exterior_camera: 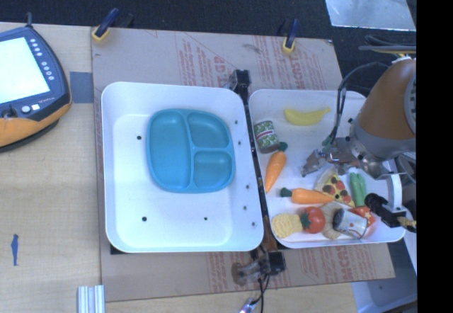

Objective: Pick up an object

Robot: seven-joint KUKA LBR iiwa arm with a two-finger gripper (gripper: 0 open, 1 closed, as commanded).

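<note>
The right bin (304, 105) holds toy food: a yellow banana (306, 115), a small green-labelled can (265, 134), an orange carrot (274, 169), a second carrot (311, 196), a pizza slice (333, 187), a green piece (357, 188), a corn cob (285, 224), a tomato (314, 219) and a small bottle-like item (349, 222). My gripper (316, 161) hangs over the bin's right half, just above the pizza slice, with grey fingers pointing left. Nothing shows between them.
The left bin (127, 230) holds a blue divided plate (190, 149). A tablet-like pendant (25, 81) lies at the far left of the bench. Clamps (289, 36) grip the cardboard's far edge. The arm's orange band (388, 99) looms over the right bin's right edge.
</note>
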